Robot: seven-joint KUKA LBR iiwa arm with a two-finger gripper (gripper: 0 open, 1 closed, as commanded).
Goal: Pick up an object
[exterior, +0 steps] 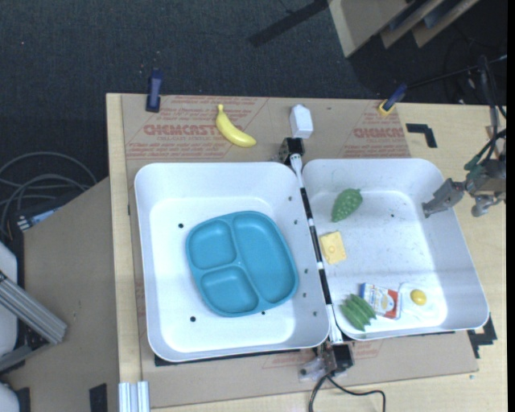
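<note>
Progress: we judge no pick made yet | gripper (457, 197) at right bin's (451, 310) 3 o'clock rim, fingers apart, gripping nothing | objects still binned

floor (96, 40): dark carpet | cables (32, 189): left | furniture (386, 20): possibly wooden, top-right

A yellow banana (234, 129) lay on the bench (129, 241) behind the left bin (161, 322), near a small white block (302, 121). A blue clip (154, 90) and a blue-and-yellow clip (392, 100) sat at the bench's far edge. Grey cables (32, 189) coiled on the dark floor (121, 40) to the left.
</note>
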